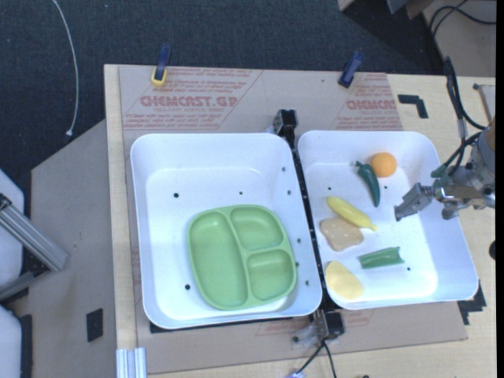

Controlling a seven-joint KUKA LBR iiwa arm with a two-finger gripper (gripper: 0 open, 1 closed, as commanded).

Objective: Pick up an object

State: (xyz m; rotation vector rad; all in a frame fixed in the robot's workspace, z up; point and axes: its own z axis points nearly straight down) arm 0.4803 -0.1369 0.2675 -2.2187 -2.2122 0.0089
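Camera view: gripper (411,203) enters from frame right, over the right bin's (449,278) right-centre floor, where bare room lies around it; grip state cannot be told. Six items crowd that bin's left half: one orange ball (383,164) at top, one dark green pepper (369,183) touching it, one yellow banana (350,213), one tan piece (341,233), one green pod (380,257), one yellow lump (343,281) near the lower rim. Left bin (157,172): one green divided plate (241,255), lower centre.

My bench (118,172) carries two white bins: one (157,164) at nine o'clock, the other (449,266) at three.
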